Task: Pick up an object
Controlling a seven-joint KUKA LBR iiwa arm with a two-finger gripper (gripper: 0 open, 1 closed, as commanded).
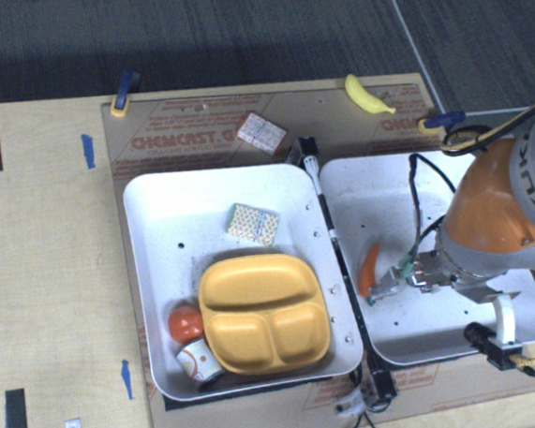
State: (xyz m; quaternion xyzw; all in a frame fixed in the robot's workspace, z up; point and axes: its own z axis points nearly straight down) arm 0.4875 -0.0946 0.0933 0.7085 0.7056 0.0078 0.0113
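Cables and connectors (368, 398) are lying at the near edge of the desk (49, 295), just below the seam between the two white bins. Sitting in the left bin (154, 210) is a large yellow compartment tray (263, 312), turned upside down or dished, I cannot tell which, and it is taking up most of the bin's near half. Touching its left edge, a red-orange ball (185, 323) is resting just above a small white cup with orange markings (198, 361), which is lying tilted in the near left corner. Farther back in that bin a small patterned packet (252, 224) is lying apart from the tray. Reaching in from the right, the grey arm with its orange band (493, 210) is hanging over the right bin (378, 184), and its pincer (386, 289) is pointing left, low over the bin floor. An orange-red carrot-shaped object (369, 268) is lying near the right bin's left wall, just beside the pincer tip; whether they are touching is unclear, and I cannot tell whether the pincer is spread or pressed together. Beyond the bins, a yellow banana (368, 95) and a patterned block (261, 132) are resting on a brown cardboard sheet (185, 136).
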